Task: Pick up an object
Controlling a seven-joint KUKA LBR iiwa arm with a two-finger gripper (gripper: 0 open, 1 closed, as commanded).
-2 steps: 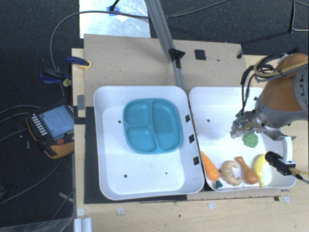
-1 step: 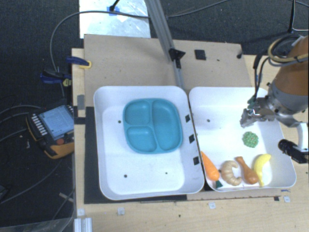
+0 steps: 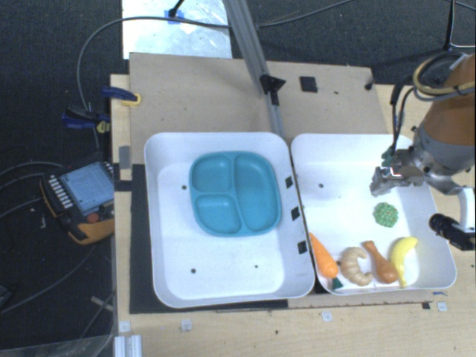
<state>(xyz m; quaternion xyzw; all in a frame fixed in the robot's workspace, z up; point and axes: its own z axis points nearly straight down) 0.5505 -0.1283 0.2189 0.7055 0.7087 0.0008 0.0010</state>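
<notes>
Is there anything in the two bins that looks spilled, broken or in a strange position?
Nothing looks spilled or broken. The blue divided plate lies flat in the left bin. The only slightly odd thing is the carrot in the right bin: it lies against the wall next to the left bin.

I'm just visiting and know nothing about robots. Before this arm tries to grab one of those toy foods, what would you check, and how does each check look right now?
1. Something to pick lies within the right bin: ok. A green ball, banana, drumstick, croissant and carrot are there.
2. Tool above that bin: ok.
3. Tool close to a target: ok, the green ball sits just below it in the view.
4. Target stands free: ok for the green ball; not ok for the drumstick, crowded between croissant and banana.
5. Tool already empty: cannot tell.
6. Blue plate out of the way: ok, it lies in the left bin.
</notes>
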